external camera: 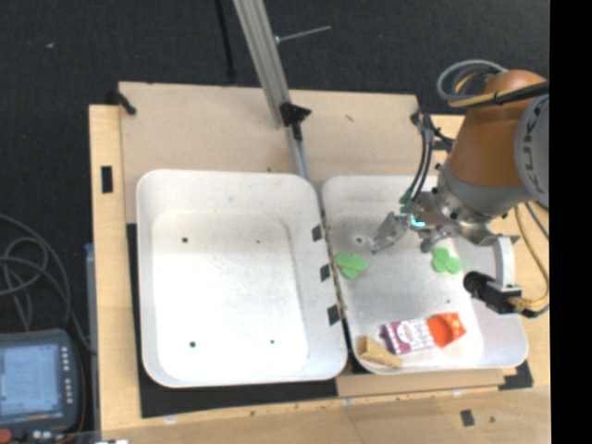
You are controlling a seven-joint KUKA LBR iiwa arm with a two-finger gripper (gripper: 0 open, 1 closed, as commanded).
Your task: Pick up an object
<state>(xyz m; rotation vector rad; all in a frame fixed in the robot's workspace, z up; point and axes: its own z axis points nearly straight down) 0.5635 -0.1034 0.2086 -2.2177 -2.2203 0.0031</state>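
A tan wooden bench (213, 128) fills the middle of the frame, on dark carpet (92, 26); a slanted aluminium rail (259, 44) runs down from the top centre toward the bench's middle; loose grey cables (32, 248) curl at the left edge; a handheld control pendant (35, 377) with a pale screen sits in the lower left corner.

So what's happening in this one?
The grey-and-orange arm reaches in from the right, its gripper low over the right bin, with nothing visibly held. In that bin lie two green pieces, a purple-and-white carton with an orange end and a tan piece. No pick has been made yet.
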